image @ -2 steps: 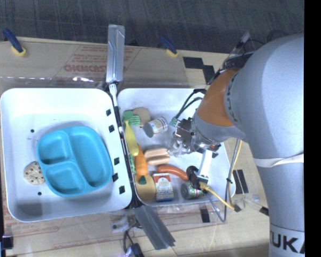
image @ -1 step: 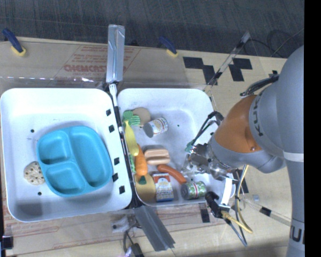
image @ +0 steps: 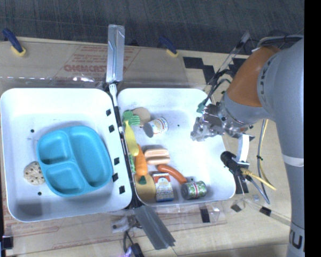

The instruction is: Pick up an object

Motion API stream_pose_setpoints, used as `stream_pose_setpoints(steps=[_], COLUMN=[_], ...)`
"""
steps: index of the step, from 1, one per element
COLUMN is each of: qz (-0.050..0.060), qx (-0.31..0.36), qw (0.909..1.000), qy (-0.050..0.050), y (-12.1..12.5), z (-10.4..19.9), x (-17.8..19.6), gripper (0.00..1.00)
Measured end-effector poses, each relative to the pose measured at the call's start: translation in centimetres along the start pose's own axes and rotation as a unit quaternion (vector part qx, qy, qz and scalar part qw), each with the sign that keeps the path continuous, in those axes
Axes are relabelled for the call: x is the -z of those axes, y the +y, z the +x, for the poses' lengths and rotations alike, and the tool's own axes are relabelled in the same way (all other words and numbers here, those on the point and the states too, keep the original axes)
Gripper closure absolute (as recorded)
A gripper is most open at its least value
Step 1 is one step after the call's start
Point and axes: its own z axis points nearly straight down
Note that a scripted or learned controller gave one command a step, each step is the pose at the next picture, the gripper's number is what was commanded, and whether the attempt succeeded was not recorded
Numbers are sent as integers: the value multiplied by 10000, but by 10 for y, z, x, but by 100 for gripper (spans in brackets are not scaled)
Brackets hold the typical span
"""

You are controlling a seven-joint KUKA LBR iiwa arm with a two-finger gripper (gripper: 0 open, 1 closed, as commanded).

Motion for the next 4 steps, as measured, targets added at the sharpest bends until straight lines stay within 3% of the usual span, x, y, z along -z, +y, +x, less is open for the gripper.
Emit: stream_pose_setpoints(steps=[1, 2, 3, 4], qz=[55, 3, 35, 19], qx=[-9, 453, 411, 604], qw=[10000, 9990, 9992, 9982], qy=[9, 2, -4, 17], y=[-75, -10, 13, -73], z=[-19, 4, -3, -17], x=[-74, 0, -35, -82], gripper=[0, 0, 0, 0])
